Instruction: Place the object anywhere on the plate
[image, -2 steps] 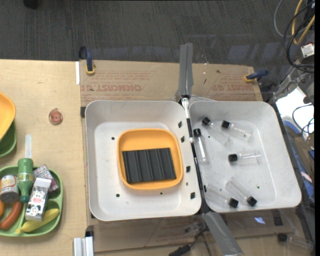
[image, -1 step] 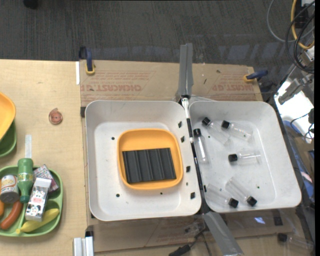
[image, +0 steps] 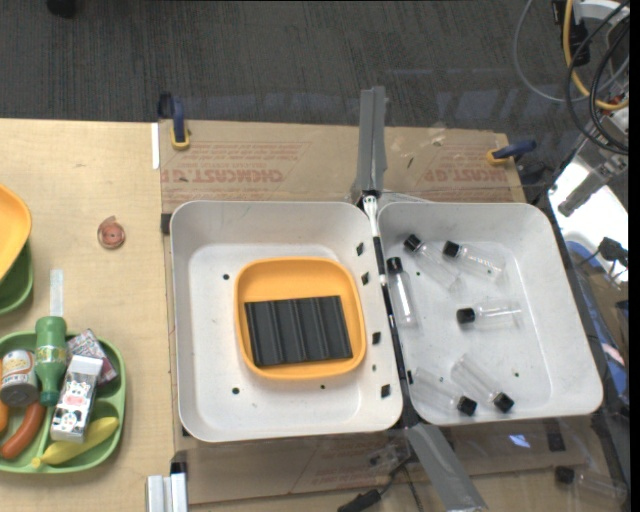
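Camera view, nearest edge first: at the bench's (image: 90, 180) near left corner sits a green compartment tray (image: 108, 432) of toy food, with a green bottle (image: 49, 358), a small can (image: 14, 370), a white patterned carton (image: 70, 402) whose print is too small to read, a red sausage (image: 20, 432) and a yellow banana (image: 82, 442).

The right bin (image: 560, 300) holds six clear vials with black caps. Two vials (image: 484, 396) lie close together near its front wall, one vial (image: 490, 315) lies mid-bin, one (image: 468, 257) and another (image: 424, 252) lie toward the back, and a sixth (image: 399, 290) lies along the left wall.

The left bin (image: 200, 300) holds the orange plate (image: 300, 275), roughly centred, carrying a black ribbed slab (image: 300, 331). No vial touches the plate.

Farther left lies a small pink disc (image: 112, 234), and an orange bowl (image: 10, 235) is cut by the frame. Behind the bins, cardboard (image: 300, 160) bears red print reading "CHEMCAST", upside down, held by blue clamps (image: 177, 122).
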